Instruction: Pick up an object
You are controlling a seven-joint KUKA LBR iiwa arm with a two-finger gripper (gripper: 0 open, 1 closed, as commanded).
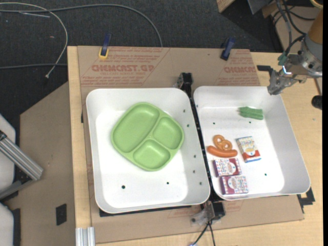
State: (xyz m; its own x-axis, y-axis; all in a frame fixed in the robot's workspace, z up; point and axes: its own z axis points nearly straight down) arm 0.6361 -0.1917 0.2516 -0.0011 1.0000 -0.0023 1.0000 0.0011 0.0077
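The right bin [287,137] holds a green pickle-like piece [251,113] near its back, a small pretzel [220,140], an orange sausage [221,150], a small white and red carton [248,148] and two maroon packets [227,166] [234,184]. My gripper [277,84] hangs over the back right corner of that bin, above and to the right of the green piece, with nothing seen between its fingers. The arm's wrist sits at the view's right edge.
The left bin [102,178] holds a green three-compartment plate [147,135]. Blue clamps [105,44] [227,48] grip the cardboard base at the back. Black brackets [185,80] sit between the bins. Cables run across the dark floor behind.
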